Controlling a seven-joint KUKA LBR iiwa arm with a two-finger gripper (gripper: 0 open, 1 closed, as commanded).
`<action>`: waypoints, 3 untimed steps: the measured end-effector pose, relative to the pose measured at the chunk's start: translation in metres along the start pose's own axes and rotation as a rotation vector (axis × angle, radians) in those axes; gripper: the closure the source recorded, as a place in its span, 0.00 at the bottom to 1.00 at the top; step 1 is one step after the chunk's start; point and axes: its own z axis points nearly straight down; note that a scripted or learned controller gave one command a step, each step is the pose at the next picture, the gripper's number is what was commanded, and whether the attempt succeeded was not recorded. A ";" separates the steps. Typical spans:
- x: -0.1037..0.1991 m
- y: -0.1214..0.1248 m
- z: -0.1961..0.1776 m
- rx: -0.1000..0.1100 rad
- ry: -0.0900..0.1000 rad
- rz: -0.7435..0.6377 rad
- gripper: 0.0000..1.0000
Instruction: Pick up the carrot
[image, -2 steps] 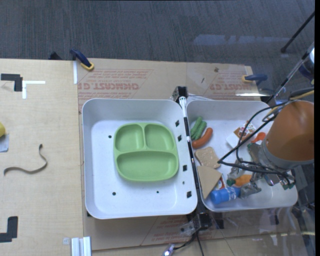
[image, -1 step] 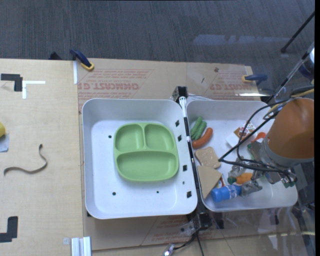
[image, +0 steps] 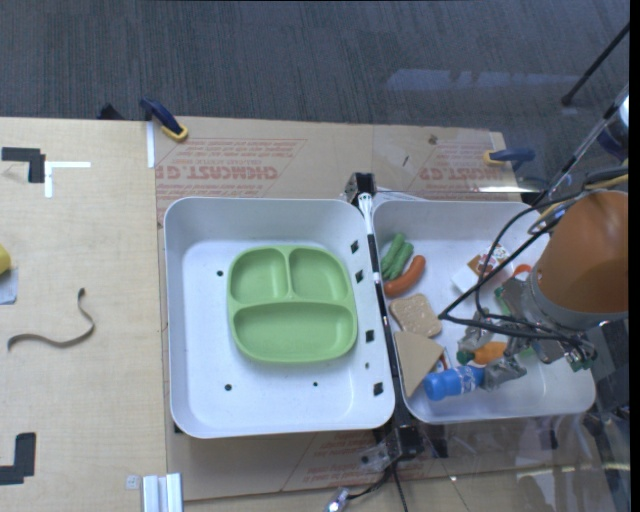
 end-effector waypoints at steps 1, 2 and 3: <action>-0.002 0.000 -0.009 0.002 -0.003 -0.003 1.00; 0.007 -0.065 0.027 -0.013 0.002 -0.317 1.00; -0.032 -0.089 0.028 -0.008 0.001 -0.690 1.00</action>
